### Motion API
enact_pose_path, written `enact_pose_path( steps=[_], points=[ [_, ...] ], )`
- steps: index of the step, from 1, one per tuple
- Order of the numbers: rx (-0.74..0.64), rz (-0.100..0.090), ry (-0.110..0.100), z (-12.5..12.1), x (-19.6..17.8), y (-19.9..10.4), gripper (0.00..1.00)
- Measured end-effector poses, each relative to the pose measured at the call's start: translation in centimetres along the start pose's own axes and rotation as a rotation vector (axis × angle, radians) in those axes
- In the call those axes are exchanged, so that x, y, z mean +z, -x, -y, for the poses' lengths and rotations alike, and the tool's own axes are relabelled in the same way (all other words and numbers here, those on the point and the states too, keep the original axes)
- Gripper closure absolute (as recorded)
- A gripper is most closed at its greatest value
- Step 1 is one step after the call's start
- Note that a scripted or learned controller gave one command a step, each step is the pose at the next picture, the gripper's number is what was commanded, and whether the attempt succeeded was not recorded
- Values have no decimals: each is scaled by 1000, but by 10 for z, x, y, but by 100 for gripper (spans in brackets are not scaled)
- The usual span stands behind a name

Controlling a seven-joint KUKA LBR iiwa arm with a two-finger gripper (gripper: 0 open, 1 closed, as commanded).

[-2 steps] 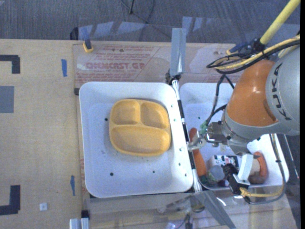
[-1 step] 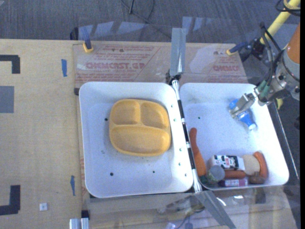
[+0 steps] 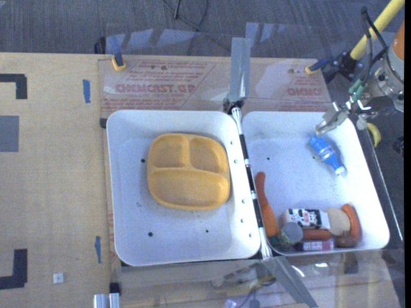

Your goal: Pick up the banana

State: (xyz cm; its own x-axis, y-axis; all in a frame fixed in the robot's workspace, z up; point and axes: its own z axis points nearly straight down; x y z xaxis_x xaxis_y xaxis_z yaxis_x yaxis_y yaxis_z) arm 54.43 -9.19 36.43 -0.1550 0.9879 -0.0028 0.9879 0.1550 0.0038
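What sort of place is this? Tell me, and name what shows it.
Probably a robotics lab test bench. Two white bins sit side by side on a taped board, toy food such as a carrot lies in one, and the arm's tool hangs over it.

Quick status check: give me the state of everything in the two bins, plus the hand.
yellow divided plate: upside down, flat in the left bin.
blue bottle: lying on its side, upper part of the right bin.
carrot: lying along the right bin's left wall.
small carton: on its side among the bottom-edge clutter.
hand: above the right bin's top right corner, just above the bottle.
banana: cannot identify it.
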Motion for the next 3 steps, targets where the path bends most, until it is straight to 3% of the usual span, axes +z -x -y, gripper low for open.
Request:
enact_pose_path(
  steps=[1,2,3],
  points=[
    [-202,-2,-2,-6,104,63,0],
    [-296,-2,-1,-9,128,94,0],
    [-398,-2,-1,58,192,124,0]
  ],
)
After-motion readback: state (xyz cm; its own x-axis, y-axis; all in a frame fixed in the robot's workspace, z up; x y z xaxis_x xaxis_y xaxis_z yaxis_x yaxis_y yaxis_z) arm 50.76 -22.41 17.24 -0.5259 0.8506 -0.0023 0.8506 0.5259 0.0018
